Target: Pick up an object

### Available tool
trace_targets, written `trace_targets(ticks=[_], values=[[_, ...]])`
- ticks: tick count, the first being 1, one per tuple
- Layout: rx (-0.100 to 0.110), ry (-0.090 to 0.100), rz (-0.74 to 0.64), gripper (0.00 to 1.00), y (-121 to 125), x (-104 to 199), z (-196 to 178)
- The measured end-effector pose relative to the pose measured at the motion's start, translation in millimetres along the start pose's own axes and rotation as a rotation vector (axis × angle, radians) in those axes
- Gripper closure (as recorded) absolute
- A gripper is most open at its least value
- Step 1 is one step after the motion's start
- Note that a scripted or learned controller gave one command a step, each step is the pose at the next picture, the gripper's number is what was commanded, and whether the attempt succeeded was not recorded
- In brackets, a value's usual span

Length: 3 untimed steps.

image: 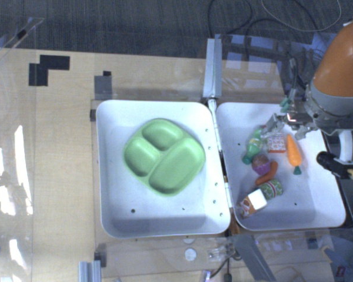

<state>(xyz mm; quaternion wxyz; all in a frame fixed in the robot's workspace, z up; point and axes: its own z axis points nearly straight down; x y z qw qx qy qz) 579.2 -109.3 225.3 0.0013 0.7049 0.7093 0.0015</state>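
Two bins: shallow white trays side by side on the table [59,157], left bin [115,216] mid-frame, right bin [317,213] toward the right edge; smooth moulded walls with rounded corners.
Table: pale wood-look top, with black tape marks at upper left.
Arm: grey with an orange band [341,54], reaching in at upper right above the right bin's far corner.
Plate: green, three-sectioned, soft matte plastic, rounded like a clover [163,156], lying flat in the middle of the left bin.
Jaws: the gripper [291,119] hangs over the upper part of the right bin, just above the clutter; I cannot tell whether it is released or clenched, and nothing is seen between its parts.
Carrot: orange, tapered toy [293,151], right of the pile, just below the gripper.
Can: small green-labelled cylinder [271,188], lying on its side, lower in the right bin.
Box: small white-and-brown packet [254,201], at the can's lower left.
Other bits: a green bottle-like piece [252,148], a purple lump [260,163], all close together.
Progress: judged early; every object lies in the bin, none lifted. Closing, gripping and raising are left.
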Motion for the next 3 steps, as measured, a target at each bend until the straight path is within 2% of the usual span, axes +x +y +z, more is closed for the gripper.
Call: trace_targets(ticks=[1, 2, 3], values=[[-0.012, -0.002, 0.027, 0.00, 27.1, -13.5, 125.1], [-0.020, -0.003, 0.026, 1.00, 30.0, -13.0, 112.1], [-0.004, 0.000, 0.060, 1.00, -21.7, 42.0, -7.2]])
